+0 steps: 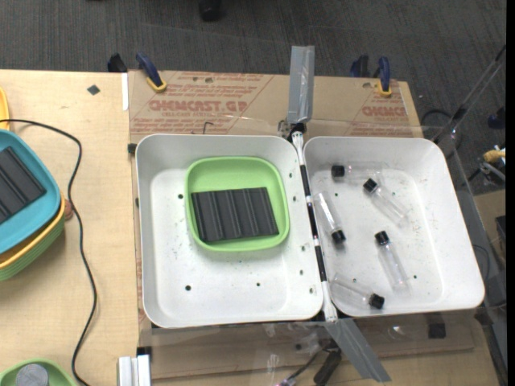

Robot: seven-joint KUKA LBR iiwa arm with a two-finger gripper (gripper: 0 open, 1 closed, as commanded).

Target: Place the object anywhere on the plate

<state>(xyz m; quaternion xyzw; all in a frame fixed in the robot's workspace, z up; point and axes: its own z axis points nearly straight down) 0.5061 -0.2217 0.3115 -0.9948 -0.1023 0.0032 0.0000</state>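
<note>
A green square plate [237,207] sits in the left white bin [161,288], toward its back. A dark ribbed rectangular pad [235,214] lies flat on the plate's middle. In the right white bin [451,280] lie several clear plastic vials with black caps: one along the left wall [328,218], one near the back [386,200], one in the middle [392,257] and one at the front [358,293]. A loose black cap [338,170] lies at the back left of that bin.
Brown cardboard [217,103] is clamped behind the bins. A stack of teal and yellow plates [32,215] stands on the wooden bench at the far left, with a black cable [80,240] running beside it.
</note>
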